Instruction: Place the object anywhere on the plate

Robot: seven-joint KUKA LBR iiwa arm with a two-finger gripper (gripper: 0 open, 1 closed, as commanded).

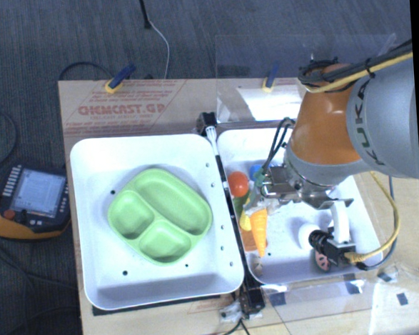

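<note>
Camera view, looking down at a slant. I see two shallow white plastic bins side by side on a brown cardboard-covered bench. The left white bin holds a light green plastic plate with three compartments, lying flat near the bin's middle, its two smaller compartments toward the left and near sides. Nothing lies on the plate.

The right white bin holds the loose items. Against its left wall, just beside the divider between the bins, I see a round red-orange ball-like object; nearer to me sits an orange and yellow carrot-shaped toy, with a small yellow-green piece touching its left side. A small blue object shows just right of the red one, mostly hidden by the arm. In the near right corner lies a dark, pinkish rounded object, too small to identify.

The grey arm with its orange band reaches in from the right and hangs over the right bin — its wrist covers the far middle of that bin. The two-finger gripper sits low, just right of the red object and above the carrot-shaped toy. I cannot tell how the gripper is set from this angle, nor whether anything is held.

Left of the bench, on the dark carpet, rests an orange-edged handheld pendant with a screen. Blue and yellow clamps hold the cardboard's far edge.
</note>
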